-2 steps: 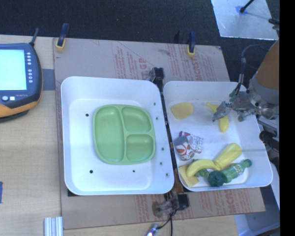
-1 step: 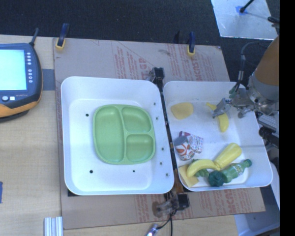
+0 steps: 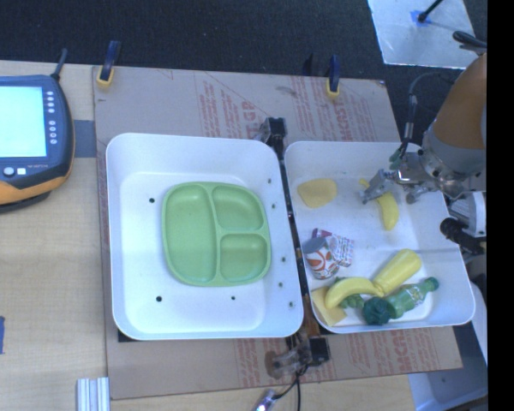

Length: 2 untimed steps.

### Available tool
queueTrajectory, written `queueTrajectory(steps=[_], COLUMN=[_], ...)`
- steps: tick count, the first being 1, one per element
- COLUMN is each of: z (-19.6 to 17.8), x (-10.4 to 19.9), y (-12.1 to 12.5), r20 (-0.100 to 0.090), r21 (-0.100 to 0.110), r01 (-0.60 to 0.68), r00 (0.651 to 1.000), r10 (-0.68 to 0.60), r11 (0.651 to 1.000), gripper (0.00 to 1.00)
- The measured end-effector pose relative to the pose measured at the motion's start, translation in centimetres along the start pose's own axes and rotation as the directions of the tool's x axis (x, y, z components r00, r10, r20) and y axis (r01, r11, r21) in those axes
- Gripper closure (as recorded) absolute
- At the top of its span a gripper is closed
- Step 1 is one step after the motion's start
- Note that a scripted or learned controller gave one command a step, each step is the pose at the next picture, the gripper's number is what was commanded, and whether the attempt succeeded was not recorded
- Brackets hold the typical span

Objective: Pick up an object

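Claw (image 3: 384, 187) low over far side of right bin (image 3: 450, 315), fingers spread apart, nothing between them. Small yellow piece (image 3: 389, 213) lies just below the fingertips; contact cannot be judged. Left of claw: pale yellow lemon-like piece (image 3: 317, 192). Nearer the camera from claw: crumpled red-and-white wrapper (image 3: 325, 253), banana (image 3: 349, 290), yellow corn-like piece (image 3: 397, 269), green bottle (image 3: 409, 296) with dark green lump (image 3: 378, 312) touching it. Left bin (image 3: 133, 229), well left of claw, carries green divided plate (image 3: 215, 232). Orange-rimmed pendant with screen (image 3: 21, 135) on bench (image 3: 43, 315), far left.
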<state>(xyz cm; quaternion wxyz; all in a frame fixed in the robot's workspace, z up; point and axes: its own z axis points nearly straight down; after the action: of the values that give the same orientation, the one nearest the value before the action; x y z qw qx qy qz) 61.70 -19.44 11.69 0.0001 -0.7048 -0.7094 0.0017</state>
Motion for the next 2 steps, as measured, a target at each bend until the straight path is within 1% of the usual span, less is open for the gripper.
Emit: queueTrajectory(steps=[1, 2], z=[-1.7, -2.3], x=[0.1, -0.3], y=[-0.8, -2.0], r20=[-0.002, -0.002], r21=[0.002, 0.004], r01=[-0.003, -0.001], r00=[1.0, 1.0], r10=[0.003, 0.001], r11=[1.0, 1.0], gripper=[0.0, 0.0])
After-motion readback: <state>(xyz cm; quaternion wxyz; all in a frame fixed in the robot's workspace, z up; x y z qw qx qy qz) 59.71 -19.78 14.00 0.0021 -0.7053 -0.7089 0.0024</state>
